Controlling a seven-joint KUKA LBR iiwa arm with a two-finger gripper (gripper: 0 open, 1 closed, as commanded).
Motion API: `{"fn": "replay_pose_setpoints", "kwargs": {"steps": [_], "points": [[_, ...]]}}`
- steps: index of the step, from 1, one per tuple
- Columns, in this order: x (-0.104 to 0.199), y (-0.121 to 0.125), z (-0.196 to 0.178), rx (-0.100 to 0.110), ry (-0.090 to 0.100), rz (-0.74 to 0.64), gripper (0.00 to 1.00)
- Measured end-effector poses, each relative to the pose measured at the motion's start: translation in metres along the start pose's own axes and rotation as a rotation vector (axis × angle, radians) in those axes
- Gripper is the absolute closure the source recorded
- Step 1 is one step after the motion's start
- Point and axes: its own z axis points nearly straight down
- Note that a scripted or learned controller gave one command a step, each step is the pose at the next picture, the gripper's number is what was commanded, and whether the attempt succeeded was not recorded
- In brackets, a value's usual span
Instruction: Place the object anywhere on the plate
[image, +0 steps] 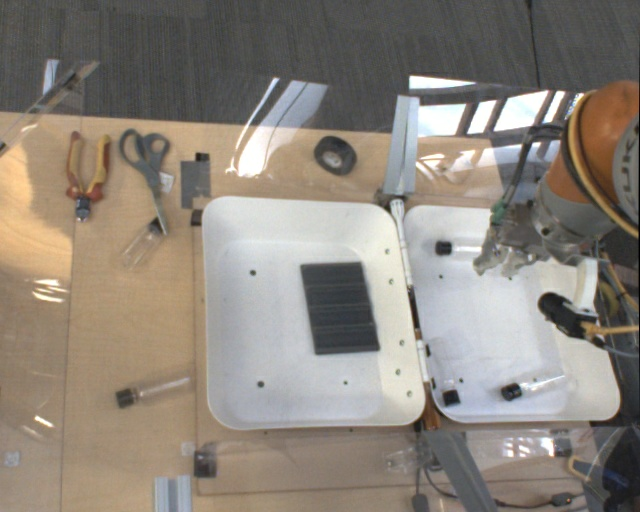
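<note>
The left bin (230, 300) is a shallow white tray with rounded corners and a smooth, matte floor. In its middle lies the plate (340, 307), a dark grey rectangle with ribs that run across it.

The right bin (480, 340) has the same white, rounded form and touches the left one along a hinged edge. It holds three small clear tubes with black caps: one tube (441, 247) near the far left corner, one (449, 396) at the near left corner, and a longer vial (530, 387) lying flat near the front wall, its glass body pointing right. Which of them is the task's object I cannot tell; all are in the right bin, well apart from the plate.

The gripper (503, 258) is metallic grey and hangs over the far part of the right bin, below the arm's orange band (598, 135). Its fingers look close together, with nothing visible between them.

On the wooden bench (120, 330) lie red-handled pliers (84, 175), scissors (150, 170), a roll of black tape (335, 155) and another capped tube (150, 391).
</note>
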Motion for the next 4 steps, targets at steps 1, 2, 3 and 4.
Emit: {"fn": "replay_pose_setpoints", "kwargs": {"steps": [1, 2, 3, 4], "points": [[0.059, -0.001, 0.011, 0.003, -0.001, 0.443, 1.0], [0.106, 0.021, 0.012, 0.003, -0.003, 1.176, 1.0], [0.183, -0.001, 0.002, 0.004, -0.001, 0.597, 1.0], [0.248, -0.017, 0.009, 0.004, 0.0, 0.259, 1.0]]}}
